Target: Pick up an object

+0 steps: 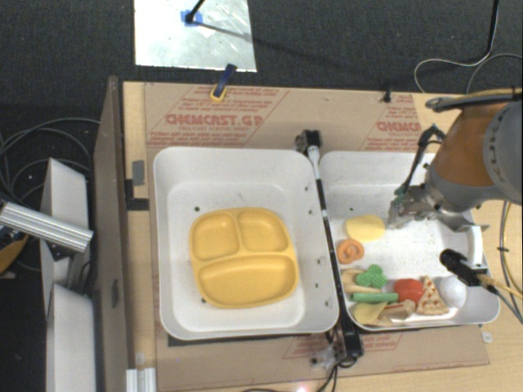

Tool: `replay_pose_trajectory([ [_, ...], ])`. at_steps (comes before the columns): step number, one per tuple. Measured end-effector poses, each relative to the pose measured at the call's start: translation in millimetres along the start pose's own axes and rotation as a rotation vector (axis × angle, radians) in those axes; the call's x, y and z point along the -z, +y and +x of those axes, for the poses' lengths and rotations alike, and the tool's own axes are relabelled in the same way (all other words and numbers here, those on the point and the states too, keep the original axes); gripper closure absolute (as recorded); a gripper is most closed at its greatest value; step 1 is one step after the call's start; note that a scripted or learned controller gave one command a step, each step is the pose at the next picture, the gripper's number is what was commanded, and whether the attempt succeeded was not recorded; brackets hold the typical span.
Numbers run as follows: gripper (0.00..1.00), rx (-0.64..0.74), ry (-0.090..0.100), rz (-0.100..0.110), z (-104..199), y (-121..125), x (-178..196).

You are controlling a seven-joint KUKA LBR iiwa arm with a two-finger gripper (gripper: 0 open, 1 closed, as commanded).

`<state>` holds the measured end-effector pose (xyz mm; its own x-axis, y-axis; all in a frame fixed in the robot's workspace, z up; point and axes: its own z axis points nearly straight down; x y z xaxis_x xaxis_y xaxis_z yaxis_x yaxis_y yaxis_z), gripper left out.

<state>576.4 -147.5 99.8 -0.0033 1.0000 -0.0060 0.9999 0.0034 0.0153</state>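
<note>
The right bin (pixel 368 170) holds several toy foods along its near side. A pale yellow piece (pixel 365 227) lies near the bin's middle, with an orange ring (pixel 350 251) just below it. Closer to the front are a green broccoli (pixel 372 277), a red tomato (pixel 409 288), a pizza slice (pixel 433 298) and a white egg (pixel 450 289). My gripper (pixel 402 207) comes in from the right over the right bin, just right of and slightly behind the yellow piece. Nothing shows in its grasp.
A yellow divided plate (pixel 243 256) lies in the left bin (pixel 176 219). A black ridge (pixel 323 219) separates the two bins. The grey arm with its orange band (pixel 462 149) covers the right bin's far right side. A black part with a cable (pixel 459 267) hangs over the right rim.
</note>
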Motion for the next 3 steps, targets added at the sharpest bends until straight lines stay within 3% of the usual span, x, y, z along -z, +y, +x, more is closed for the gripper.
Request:
replay_pose_trajectory([
  [1, 1.00, 0.002, 0.004, 0.008, -6.6, 50.3, -15.8],
  [2, 1.00, 0.006, 0.007, 0.008, 40.0, 95.3, -15.2],
  [3, 1.00, -0.009, 0.005, 0.018, -25.3, 30.4, -16.0],
])
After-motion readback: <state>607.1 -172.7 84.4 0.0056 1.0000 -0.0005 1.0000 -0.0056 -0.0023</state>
